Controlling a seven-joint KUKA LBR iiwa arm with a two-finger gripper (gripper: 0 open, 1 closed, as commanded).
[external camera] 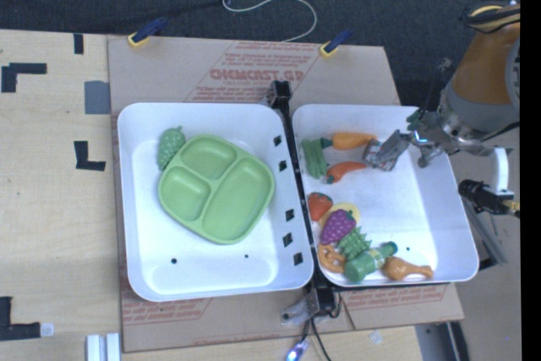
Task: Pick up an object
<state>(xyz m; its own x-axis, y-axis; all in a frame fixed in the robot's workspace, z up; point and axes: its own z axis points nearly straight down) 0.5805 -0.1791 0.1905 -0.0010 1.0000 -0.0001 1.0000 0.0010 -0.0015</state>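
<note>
The likeliest target is the small orange plastic toy carrot (347, 172) lying in the upper left part of the shallow white right-hand bin (439, 220), just below and left of the grey two-finger hand (385, 153). It looks light, rigid and smooth, so it could roll or squirt out under a pinch; across the thicker middle of its body seems the safest place to close on it. A second orange toy carrot with a green top (351, 140) lies just above it, and a dark green plastic vegetable (314, 157) sits beside both, near the bin's left wall. Whether the hand is spread or closed cannot be told here, and nothing is seen in it. Lower in the same bin, a purple plastic grape bunch (337, 226) sits among other crowded toy foods. The left-hand white bin (144, 249) holds a light green divided plastic plate (216, 190), all on the cardboard-covered worktop (254, 76).
</note>
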